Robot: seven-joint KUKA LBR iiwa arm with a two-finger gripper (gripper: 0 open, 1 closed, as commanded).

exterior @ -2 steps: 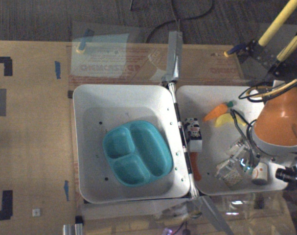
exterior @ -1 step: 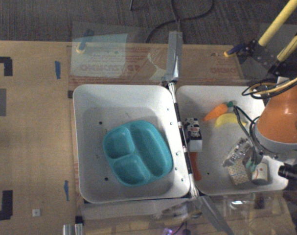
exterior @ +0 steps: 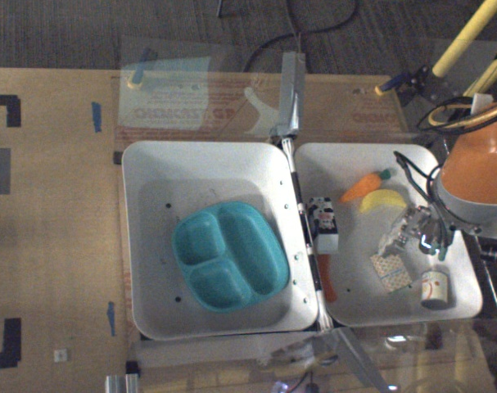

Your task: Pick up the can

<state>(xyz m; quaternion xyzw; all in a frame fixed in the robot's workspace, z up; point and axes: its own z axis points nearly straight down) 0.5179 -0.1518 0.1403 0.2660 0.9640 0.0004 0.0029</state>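
The can [exterior: 434, 288] stands near the front right corner of the right bin [exterior: 354, 313], a small pale cylinder with a reddish mark on its side, seemingly upright. The hand [exterior: 424, 234] hangs just above and slightly behind it, under the grey arm with the orange band [exterior: 476, 170]. Whether the hand is spread or closed cannot be told from this slanted view, and nothing shows gripped in it.

Several things could go wrong from here. The can sits close to the bin's corner, so a descending hand may strike the rim or have no room on the outer side. A patterned packet [exterior: 390, 270] lies just beside the can and under the hand; it could be caught instead, or dragged against the can and tip it. A round can may also roll or slip if it is nudged off-centre.

Further back in the same bin lie a toy carrot [exterior: 362, 187] and a banana [exterior: 383, 200], with a small carton [exterior: 322, 223] along the divider. The left bin [exterior: 142, 219] holds a teal divided plate [exterior: 230, 256]. Both bins rest on a brown tabletop [exterior: 51, 244] marked with black and blue tape; dark carpet and a looped cable [exterior: 314, 15] lie beyond it.
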